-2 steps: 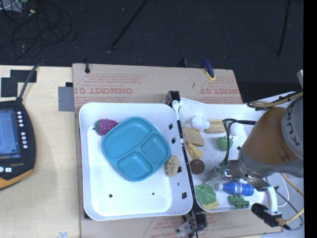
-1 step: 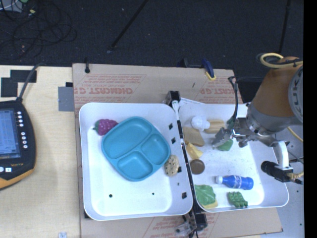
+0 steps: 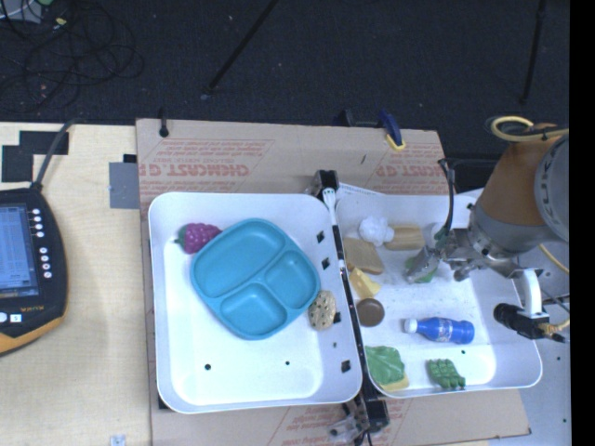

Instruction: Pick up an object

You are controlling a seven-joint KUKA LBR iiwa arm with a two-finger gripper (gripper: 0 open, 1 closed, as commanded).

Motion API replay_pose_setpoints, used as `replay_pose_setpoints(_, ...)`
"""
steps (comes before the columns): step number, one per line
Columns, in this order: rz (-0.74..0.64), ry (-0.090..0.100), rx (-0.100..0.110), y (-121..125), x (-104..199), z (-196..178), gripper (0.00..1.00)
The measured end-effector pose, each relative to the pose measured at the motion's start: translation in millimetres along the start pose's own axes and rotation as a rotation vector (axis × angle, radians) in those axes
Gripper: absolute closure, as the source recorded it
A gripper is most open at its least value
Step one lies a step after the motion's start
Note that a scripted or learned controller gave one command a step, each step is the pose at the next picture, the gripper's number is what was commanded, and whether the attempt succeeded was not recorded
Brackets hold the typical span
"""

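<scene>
**Desk:** Camera view from above. What does the caption say?

**Photographer:** A grey arm with an orange band (image 3: 514,186) reaches in from the right over the right-hand bin (image 3: 507,376), its tool (image 3: 423,266) low in the bin's middle. I judge this the approach step of a pick: nothing is seen between the tool's tips, and whether they stand apart or together cannot be told (they are small, dark and blurred at this slant).

**Desk:** Which object?

**Photographer:** No single one is named. Near the tool lie a white lump (image 3: 373,229), a tan block (image 3: 404,238) and a yellowish wedge (image 3: 364,257); further toward the front, a brown round piece (image 3: 370,312), a blue bottle (image 3: 443,329) lying on its side, a green flat piece (image 3: 386,366) and a darker green toy (image 3: 445,373). The left bin (image 3: 242,379) bears a blue divided tray (image 3: 255,277), purple grapes (image 3: 198,237) and a speckled cookie (image 3: 323,309).

**Desk:** Next move?

**Photographer:** My guess: settle straight over one piece, close, then lift clear of its neighbours.

**Desk:** Pose?

**Photographer:** Wrist bent downward, forearm angled across the bin's right rim above the bench.
</scene>
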State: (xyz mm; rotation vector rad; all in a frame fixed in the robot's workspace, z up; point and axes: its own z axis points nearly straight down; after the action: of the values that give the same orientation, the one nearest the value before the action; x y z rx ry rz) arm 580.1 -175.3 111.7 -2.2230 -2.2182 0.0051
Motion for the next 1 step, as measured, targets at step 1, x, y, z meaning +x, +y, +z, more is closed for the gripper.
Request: replay_pose_setpoints(1, 0.0, 0.003, 0.002, -68.3, -0.5, -34.5, 0.0)
